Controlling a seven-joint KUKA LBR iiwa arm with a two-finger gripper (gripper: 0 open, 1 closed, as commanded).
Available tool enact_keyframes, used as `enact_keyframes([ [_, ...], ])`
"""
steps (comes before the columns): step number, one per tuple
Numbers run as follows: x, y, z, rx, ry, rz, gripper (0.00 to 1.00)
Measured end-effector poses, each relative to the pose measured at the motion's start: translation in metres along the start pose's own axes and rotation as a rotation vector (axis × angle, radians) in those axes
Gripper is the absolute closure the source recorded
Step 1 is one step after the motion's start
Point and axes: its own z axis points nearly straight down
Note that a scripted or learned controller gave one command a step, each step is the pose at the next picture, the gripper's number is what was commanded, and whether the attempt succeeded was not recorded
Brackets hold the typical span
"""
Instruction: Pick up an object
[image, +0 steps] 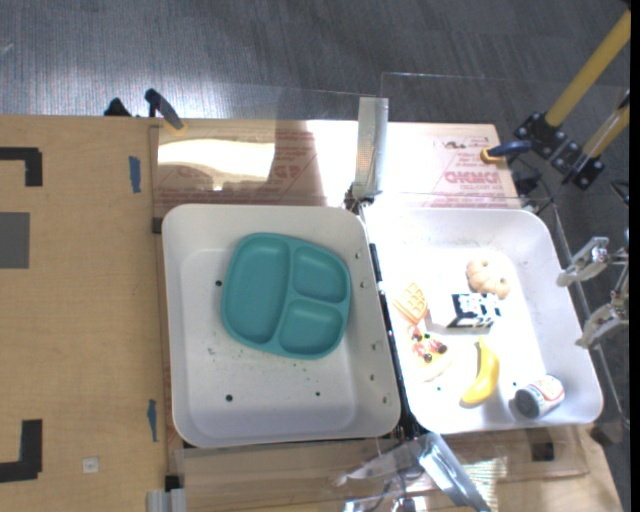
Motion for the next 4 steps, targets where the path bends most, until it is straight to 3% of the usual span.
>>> enact_keyframes([
  [3, 0.0, 0.0, 0.0, 0.0, 0.0, 0.0, 0.0],
  [4, -0.072, 0.002, 0.083, 0.0, 0.002, 0.341, 0.0],
])
